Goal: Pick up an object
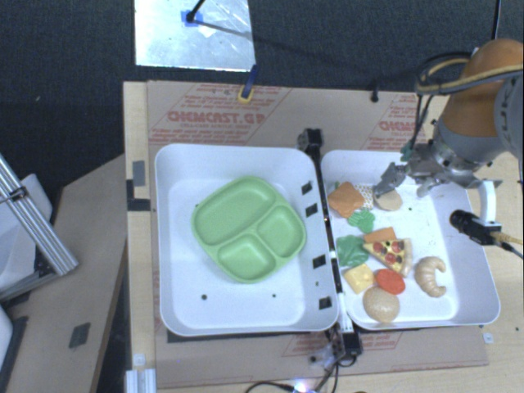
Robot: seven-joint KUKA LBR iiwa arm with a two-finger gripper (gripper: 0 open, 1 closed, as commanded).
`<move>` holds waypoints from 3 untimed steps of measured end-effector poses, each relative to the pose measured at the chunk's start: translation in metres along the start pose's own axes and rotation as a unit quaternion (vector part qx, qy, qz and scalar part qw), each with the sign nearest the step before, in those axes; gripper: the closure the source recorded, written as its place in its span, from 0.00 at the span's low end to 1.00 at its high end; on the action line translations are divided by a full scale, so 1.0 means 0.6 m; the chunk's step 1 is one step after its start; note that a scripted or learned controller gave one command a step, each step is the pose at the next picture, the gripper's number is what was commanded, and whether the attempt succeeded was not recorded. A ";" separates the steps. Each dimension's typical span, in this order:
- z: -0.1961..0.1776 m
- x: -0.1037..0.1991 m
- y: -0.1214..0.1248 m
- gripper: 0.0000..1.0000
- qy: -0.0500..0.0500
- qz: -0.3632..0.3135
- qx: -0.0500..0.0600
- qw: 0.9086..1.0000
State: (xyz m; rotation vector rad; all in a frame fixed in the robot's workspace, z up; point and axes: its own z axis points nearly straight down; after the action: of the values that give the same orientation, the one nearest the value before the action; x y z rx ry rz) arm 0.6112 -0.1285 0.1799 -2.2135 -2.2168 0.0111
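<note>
My gripper (406,184) hangs low over the back of the right bin (471,301), its two fingers spread open. A pale beige bun-shaped toy (390,201) lies just below the left finger (386,178), and whether they touch I cannot tell. Nothing sits between the fingers. Left of it are an orange-brown toast piece (346,197) and a small green leaf (361,218). Further forward lie a pizza slice (390,252), a green vegetable (350,250), a yellow cheese wedge (359,278), a red tomato (390,282), a tan ball (381,304) and a croissant (431,274).
The left bin (184,293) holds a green divided plate (248,228). A black divider with clips (325,228) runs between the bins. A black fitting on the arm (475,225) juts over the right bin's right side. Bare white floor shows at the right bin's back right corner.
</note>
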 end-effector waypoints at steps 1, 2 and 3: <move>-0.012 0.000 0.005 0.00 -0.001 -0.001 -0.006 1.000; 0.057 0.001 0.000 0.00 -0.001 0.000 -0.005 1.000; 0.127 0.001 -0.006 0.00 -0.001 0.000 -0.005 1.000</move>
State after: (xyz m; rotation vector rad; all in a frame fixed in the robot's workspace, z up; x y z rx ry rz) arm 0.6068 -0.1276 0.1037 -2.2198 -2.2225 0.0008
